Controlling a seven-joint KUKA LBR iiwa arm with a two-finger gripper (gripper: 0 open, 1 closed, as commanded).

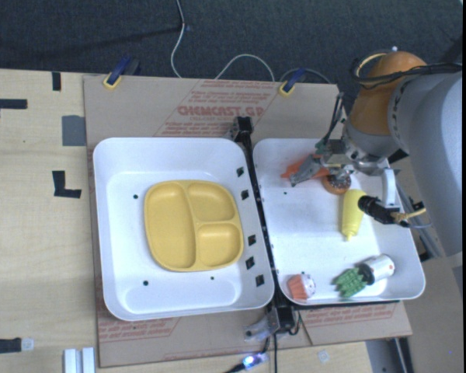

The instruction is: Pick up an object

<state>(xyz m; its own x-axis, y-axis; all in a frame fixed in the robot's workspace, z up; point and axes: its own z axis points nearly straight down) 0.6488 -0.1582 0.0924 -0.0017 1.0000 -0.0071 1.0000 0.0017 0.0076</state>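
Orange object (pixel 301 166) lies in the right bin (pixel 311 243) beneath the claw (pixel 320 168), positioned for grasping; claw state cannot be told.

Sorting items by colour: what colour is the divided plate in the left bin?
Yellow. The divided plate shows plainly in the camera view, lying in the left bin.

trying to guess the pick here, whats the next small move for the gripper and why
Probably lower a little onto the orange object. The gripper sits in the right bin at its far left, right by that object, and nothing shows between its fingers. The yellow bottle and green toy lie farther off.
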